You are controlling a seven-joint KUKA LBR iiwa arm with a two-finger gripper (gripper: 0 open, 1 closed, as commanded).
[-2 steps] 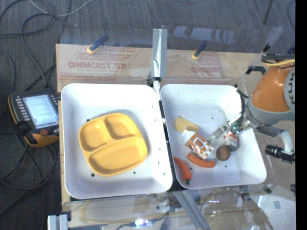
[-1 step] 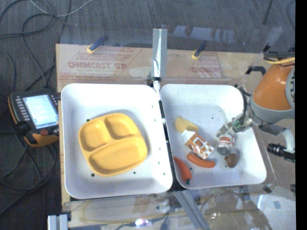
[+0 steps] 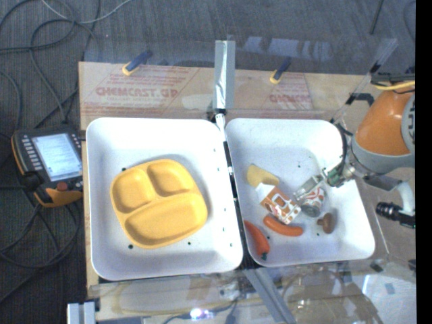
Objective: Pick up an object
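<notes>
The arm enters from the right, its orange band above the right bin's (image 3: 351,248) far corner. The gripper (image 3: 312,186) is lowered into that bin, near its middle. Whether its fingers stand apart or together cannot be told from this angle.

The objects cluster just beside and below the gripper. A small orange-and-white patterned carton (image 3: 281,205) lies tilted immediately to the gripper's left. A red-and-white item (image 3: 312,198) sits directly at the gripper's tip, apparently touching it; nothing is visibly clamped. A red sausage-shaped toy (image 3: 283,227) lies below the carton. A dark brown lump (image 3: 327,222) rests near the gripper's lower right. A pale yellow piece (image 3: 261,176) lies further left, and a red-orange pepper-like toy (image 3: 257,238) by the bin's front left.

The left bin (image 3: 101,248) holds a yellow divided plate (image 3: 159,202).
</notes>
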